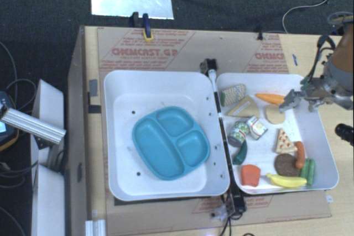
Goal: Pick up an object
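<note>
The arm came in from the right edge of the frame, and its claw (pixel 291 101) was over the upper right part of the right bin (pixel 326 157). Its dark fingers pointed to the left and stood apart, so the claw was released, with nothing between them. The fingertips were just beside a carrot (pixel 270 98) and just above a pale round cookie-like piece (pixel 274 114).

The right bin carried many toy foods. A grater-like block (pixel 233 93) and a cheese wedge (pixel 245 108) lay in its upper left part. A small can (pixel 239 132) and a white cube (pixel 257 127) were in the middle, with a green pepper (pixel 240 153) under them. A pizza slice (pixel 285 142), a sausage (pixel 300 154), a brown patty (pixel 286 164), a banana (pixel 286 180), a green vegetable (pixel 308 171) and an orange-red cup (pixel 250 174) lay in the lower part.

The left bin (pixel 127 91) held a blue divided plate (pixel 170 142) in the centre. Both bins stood side by side on the worktop (pixel 166 50).
</note>
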